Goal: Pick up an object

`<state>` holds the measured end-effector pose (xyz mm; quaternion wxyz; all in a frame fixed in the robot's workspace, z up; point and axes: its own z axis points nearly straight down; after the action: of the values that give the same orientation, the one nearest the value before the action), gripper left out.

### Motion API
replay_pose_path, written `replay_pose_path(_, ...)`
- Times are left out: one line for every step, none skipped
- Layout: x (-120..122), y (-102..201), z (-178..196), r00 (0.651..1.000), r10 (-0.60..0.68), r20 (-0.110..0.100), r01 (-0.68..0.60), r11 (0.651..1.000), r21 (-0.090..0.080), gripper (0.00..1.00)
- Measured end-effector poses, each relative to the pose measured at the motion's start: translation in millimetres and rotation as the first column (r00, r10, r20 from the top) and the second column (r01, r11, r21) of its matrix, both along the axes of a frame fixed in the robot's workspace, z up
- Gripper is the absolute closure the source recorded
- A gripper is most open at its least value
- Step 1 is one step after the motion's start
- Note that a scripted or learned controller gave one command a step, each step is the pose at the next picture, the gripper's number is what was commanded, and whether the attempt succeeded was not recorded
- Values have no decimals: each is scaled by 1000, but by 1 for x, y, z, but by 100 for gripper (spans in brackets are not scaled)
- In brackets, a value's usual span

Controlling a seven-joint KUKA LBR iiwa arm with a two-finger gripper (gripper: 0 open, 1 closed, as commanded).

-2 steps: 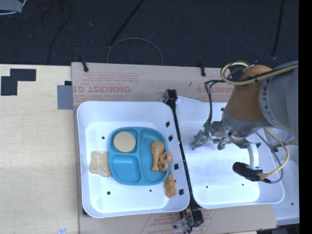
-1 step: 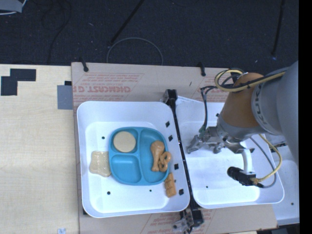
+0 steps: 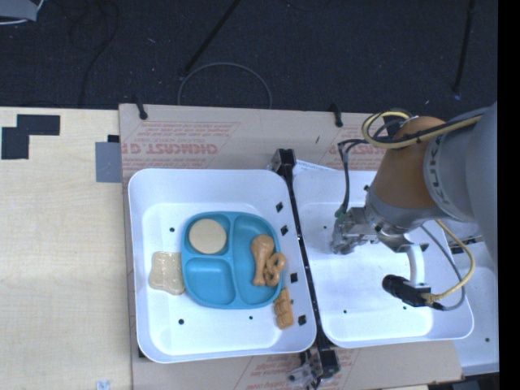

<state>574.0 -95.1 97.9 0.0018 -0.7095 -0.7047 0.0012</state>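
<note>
Pretzel (image 3: 267, 260): tan twisted piece, lying in the right compartment of the blue tray.
Round biscuit (image 3: 206, 236): upper-left compartment of the same tray.
Blue tray (image 3: 213, 287): in the left bin (image 3: 154, 193).
Pale piece (image 3: 166, 272): touching the tray's left edge.
Small brown piece (image 3: 283, 309): just beside the tray's lower-right corner.
Gripper (image 3: 343, 238): low in the right bin (image 3: 357, 323), well apart from the food; whether open or closed, cannot tell.

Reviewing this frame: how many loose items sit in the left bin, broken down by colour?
Blue: 1, the divided plate.
Tan or brown: 4, namely the round cracker on the plate, the pretzel-like piece on the plate, the pale slice left of the plate, and the small brown piece by the plate's lower right.
Total: 5.
</note>
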Motion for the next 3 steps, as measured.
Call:
replay_pose_path(7, -9, 50, 1000, -2, 5, 2, 1000, -1, 100)
replay_pose_path(7, -19, 102, 1000, 0, 7, 0, 1000, -2, 100)
replay_pose_path(7, -20, 122, 1000, 3, 4, -3, 1000, -1, 100)
